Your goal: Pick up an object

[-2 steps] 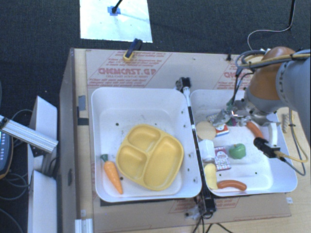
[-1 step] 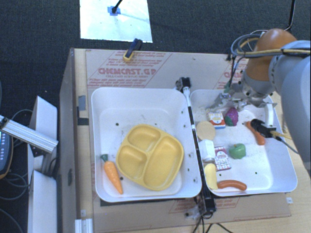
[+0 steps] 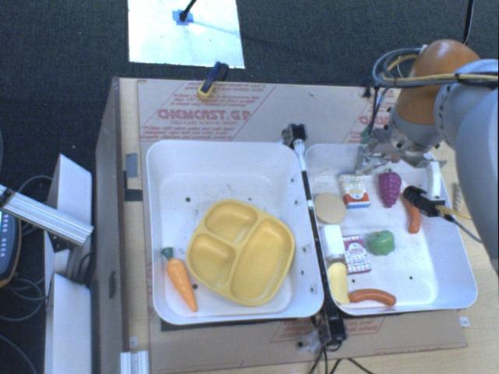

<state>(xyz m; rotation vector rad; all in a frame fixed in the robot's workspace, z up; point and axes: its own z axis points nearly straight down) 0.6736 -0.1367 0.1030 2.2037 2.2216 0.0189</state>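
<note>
The hand hangs over the right bin's far corner; I can't tell its grip. Nearest pick is the grapes: center above them, then descend straight.

1. The arm has a smooth, rounded grey casing.
2. A glossy orange band bulges above the wrist.
3. Yellow and grey cables loop beside the band.
4. The pincer is dull grey metal.
</note>
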